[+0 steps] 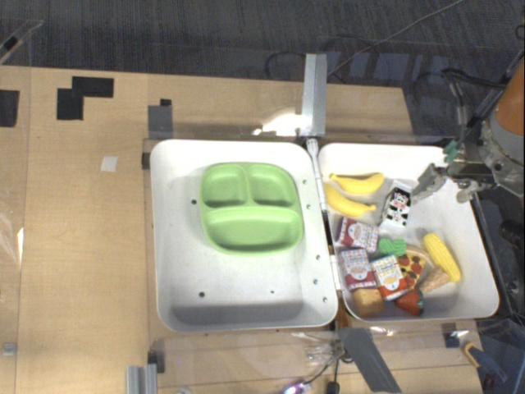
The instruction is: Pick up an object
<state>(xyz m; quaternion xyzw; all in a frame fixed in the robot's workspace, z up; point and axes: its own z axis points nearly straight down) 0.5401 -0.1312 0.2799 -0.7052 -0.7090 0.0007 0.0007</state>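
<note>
While the grey two-finger gripper (430,179) hovers over the right white bin (480,245) with nothing visibly between its fingers, their spread unclear, the small black-and-white carton (398,207) stands just to its lower left, beside two yellow bananas (353,194).

dark carpet floor (164,15), wooden bench (74,245)

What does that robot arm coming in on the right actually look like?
Little of it is in frame. The grey metal arm carries an orange band near the top right edge. Lower down sit small teal-green fittings, and a slim grey two-finger gripper reaches out over the white right-hand bin. Dark cables run behind it.
</note>
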